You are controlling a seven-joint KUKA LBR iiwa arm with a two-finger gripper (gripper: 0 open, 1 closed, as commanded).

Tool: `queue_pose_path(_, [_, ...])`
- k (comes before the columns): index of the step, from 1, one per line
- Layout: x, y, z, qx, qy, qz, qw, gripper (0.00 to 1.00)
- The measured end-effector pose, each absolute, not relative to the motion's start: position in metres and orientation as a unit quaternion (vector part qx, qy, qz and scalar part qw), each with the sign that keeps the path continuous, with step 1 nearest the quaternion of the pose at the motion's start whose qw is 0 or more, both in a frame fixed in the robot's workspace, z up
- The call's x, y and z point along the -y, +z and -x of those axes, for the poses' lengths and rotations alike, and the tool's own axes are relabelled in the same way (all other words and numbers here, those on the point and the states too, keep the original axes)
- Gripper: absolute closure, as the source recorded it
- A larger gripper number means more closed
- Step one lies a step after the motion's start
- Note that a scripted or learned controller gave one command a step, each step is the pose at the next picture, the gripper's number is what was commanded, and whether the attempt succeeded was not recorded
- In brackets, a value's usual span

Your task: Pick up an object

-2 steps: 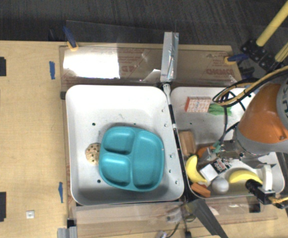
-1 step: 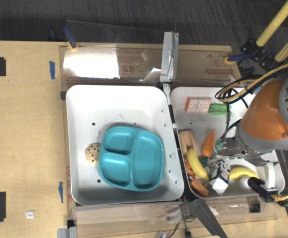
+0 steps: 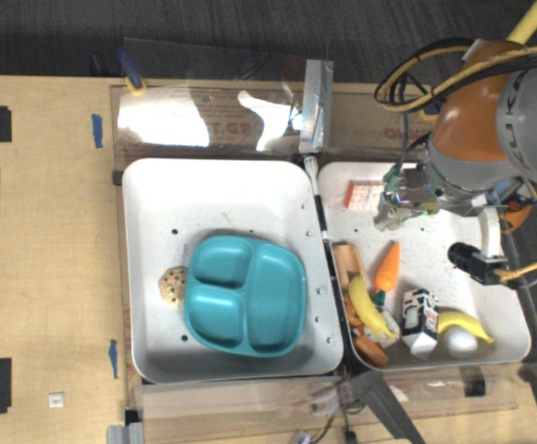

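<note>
Camera view: gripper (image 3: 400,213) hovers over the right bin (image 3: 518,336); whether the jaws are apart, cannot tell. Just below them lies an orange carrot (image 3: 388,265), bananas (image 3: 368,309) beyond. Far left, the left bin (image 3: 148,192) holds a teal divided tray (image 3: 246,294) and a cookie (image 3: 171,286).

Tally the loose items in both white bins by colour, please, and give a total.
Teal: 1, the divided plastic plate
Tan: 2, the speckled cookie and the wooden block
Yellow: 2, two toy bananas
Orange: 1, the toy carrot
Red-and-white: 1, the small packet
Black-and-white: 1, the small carton
White: 1, the egg
Total: 9
</note>
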State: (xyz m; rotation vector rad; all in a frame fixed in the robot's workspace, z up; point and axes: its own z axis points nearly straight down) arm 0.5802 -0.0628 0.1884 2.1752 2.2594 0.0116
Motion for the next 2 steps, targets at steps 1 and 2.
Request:
queue_pose_path(1, [0.066,0.185,-0.578,-0.719,-0.0002,-0.695,0.0,0.0])
queue_pose_path(2, [0.08,0.184,-0.479,-0.75,-0.0006,-0.662,0.0,0.0])
